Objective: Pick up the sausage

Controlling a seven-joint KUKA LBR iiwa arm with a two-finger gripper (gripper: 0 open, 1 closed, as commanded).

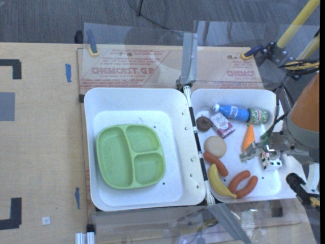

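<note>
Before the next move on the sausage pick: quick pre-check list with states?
1. Sausage located: ok, a linked pair near the front of the right bin.
2. Gripper over the sausage: not ok, it sits further back, beside the carrot.
3. Finger state: cannot tell.
4. Room around the target: not ok, the banana touches its left end.
5. Second sausage could confuse targeting: not ok, it lies close by, left of the pair.
6. Green plate out of the way: ok, in the left bin.

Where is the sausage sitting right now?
The sausage lies at the near edge of the right bin, just right of the banana and below the gripper.
</note>
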